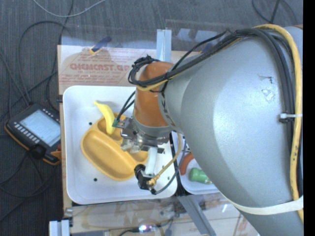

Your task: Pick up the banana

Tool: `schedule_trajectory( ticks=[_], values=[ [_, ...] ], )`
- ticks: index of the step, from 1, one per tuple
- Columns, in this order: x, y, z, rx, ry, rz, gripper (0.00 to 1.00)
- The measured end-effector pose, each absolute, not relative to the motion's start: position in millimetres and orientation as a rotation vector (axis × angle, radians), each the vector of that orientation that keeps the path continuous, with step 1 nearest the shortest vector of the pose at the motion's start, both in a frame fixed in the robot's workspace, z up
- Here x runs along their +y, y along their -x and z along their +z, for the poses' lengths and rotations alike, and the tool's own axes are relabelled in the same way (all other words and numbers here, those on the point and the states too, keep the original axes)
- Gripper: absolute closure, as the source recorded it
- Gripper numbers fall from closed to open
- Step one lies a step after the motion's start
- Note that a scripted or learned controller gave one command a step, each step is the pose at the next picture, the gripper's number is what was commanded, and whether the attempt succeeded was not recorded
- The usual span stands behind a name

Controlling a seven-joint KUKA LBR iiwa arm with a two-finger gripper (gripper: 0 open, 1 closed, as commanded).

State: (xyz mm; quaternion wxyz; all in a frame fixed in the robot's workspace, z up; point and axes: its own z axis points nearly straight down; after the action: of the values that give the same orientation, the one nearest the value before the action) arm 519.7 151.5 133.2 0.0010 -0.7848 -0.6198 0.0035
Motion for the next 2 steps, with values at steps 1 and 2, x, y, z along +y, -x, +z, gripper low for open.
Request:
schedule_trajectory(
  ticks=[1,2],
  values=[
    [126.1,-499.6,106.9,-2.036,2.417,-0.084,1.0],
    [166.1,-482.8,126.2,-2.036,2.39,0.002,1.0]
  ],
)
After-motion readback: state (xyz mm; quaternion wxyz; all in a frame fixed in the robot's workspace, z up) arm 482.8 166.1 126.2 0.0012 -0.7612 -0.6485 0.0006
